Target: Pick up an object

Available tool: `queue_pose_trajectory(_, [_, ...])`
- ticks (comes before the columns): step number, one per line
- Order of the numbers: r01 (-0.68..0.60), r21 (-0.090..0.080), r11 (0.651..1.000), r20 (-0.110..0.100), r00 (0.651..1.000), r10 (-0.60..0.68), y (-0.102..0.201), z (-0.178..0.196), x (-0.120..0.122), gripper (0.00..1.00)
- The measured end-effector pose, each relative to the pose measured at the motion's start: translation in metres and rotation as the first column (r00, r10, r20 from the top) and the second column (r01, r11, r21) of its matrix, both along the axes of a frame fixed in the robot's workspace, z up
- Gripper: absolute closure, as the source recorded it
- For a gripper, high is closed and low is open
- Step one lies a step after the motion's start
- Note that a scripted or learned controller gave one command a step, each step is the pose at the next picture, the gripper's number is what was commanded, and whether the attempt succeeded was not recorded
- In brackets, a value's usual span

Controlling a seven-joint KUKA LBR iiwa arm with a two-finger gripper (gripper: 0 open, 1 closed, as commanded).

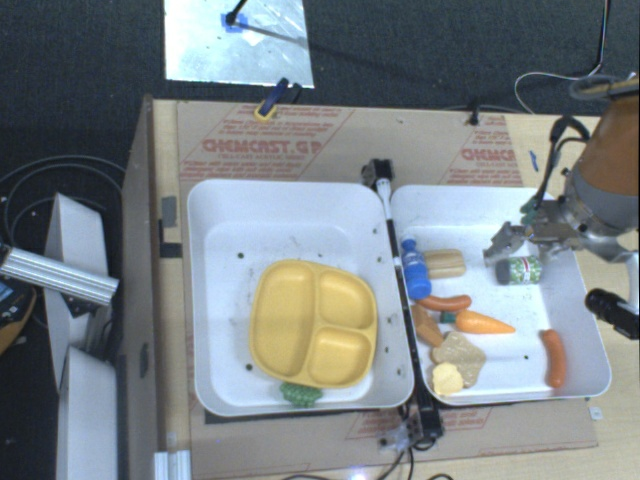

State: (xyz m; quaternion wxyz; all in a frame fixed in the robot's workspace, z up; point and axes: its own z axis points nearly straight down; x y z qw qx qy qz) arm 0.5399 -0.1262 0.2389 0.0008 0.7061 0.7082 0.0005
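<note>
The pincer (512, 253) hangs over the right bin (480, 203); whether it is open cannot be told. One small can (522, 269) lies just below it. Further left: one blue bottle (413, 271), one bread roll (444, 263), one carrot (483, 322), three sausages. The left bin (225, 223) holds one yellow divided plate (312, 323). Both bins sit on cardboard over dark carpet.

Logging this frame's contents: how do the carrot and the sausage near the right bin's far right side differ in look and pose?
The carrot is orange, tapered, with a green stub at its left end; the sausage is reddish-orange, rounded at both ends. The carrot lies nearly across the bin, mid-bin beside other toy food; the sausage lies lengthwise, alone near the right wall. Both rest flat on the right bin floor, apart from the gripper.
</note>
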Motion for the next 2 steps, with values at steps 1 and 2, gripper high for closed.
queue_pose_trajectory(1, [0.000,0.001,1.000,-0.003,1.000,0.000,0.040,-0.092,0.008,0.00])
queue_pose_trajectory(2, [0.010,-0.014,1.000,0.007,1.000,-0.010,0.028,-0.153,0.000,0.00])
